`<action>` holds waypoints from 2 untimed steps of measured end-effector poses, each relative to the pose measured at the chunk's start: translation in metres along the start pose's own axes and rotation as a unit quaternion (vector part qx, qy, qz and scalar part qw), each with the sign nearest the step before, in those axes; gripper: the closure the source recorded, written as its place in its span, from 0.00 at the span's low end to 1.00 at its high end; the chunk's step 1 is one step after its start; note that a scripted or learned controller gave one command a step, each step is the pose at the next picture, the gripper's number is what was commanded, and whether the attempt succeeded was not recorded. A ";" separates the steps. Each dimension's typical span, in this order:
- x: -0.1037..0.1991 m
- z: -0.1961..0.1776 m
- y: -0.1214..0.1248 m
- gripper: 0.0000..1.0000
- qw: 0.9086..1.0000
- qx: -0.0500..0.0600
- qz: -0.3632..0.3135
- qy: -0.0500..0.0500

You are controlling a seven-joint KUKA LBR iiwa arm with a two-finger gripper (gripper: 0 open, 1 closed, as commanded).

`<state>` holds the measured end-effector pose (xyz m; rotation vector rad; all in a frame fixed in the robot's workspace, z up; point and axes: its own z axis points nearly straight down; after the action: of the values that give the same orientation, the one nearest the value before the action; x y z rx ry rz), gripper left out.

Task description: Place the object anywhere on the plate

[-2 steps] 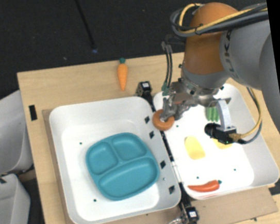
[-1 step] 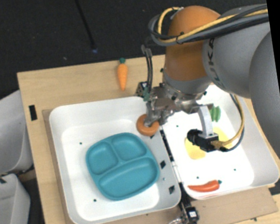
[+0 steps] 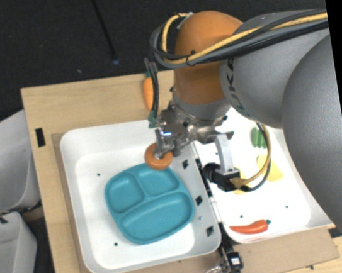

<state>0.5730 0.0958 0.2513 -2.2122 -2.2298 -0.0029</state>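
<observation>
Donut: a small brown ring [image 3: 159, 158], hanging right at the far right corner of the plate, its edge just over the rim. It sits directly under the gripper, so it looks carried rather than lying loose in the bin, though that is my read.

Gripper: the metal head [image 3: 165, 141] is down over the donut, touching its top. I judge it closed on the donut, since the ring sits tucked right between the tips; the fingers themselves are hard to separate here.

Plate: teal, three compartments [image 3: 148, 207], lying flat in the middle of the left bin, tilted a little on the diagonal. A wide, low target, so any compartment will do.

Left bin: white and shallow [image 3: 82, 178], holding just the plate, which keeps the drop zone uncluttered.

Arm: big grey body with the orange band [image 3: 198, 39], reaching in from the right and leaning across the divider, cables looped over the top.

Right bin: white [image 3: 278, 212], with a red chilli [image 3: 251, 227] near its front edge, a green piece [image 3: 259, 137] and something yellow [image 3: 271, 168] further back, partly behind the arm.

Far edge: an orange item [image 3: 148, 91] stands on the wooden bench [image 3: 40, 114] just beyond the left bin.

Progress: donut at the rim, not yet down. A short shift left and nearer would put it squarely over the plate.

Risk: released here, it could tip off the rim into the bin.
</observation>
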 end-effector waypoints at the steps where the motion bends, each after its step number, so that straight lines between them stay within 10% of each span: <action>1: 0.053 -0.005 -0.019 1.00 1.000 0.001 0.000 0.000; 2: 0.096 0.003 -0.028 1.00 1.000 0.002 0.001 -0.001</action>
<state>0.5441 0.1916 0.2487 -2.2123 -2.2270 0.0031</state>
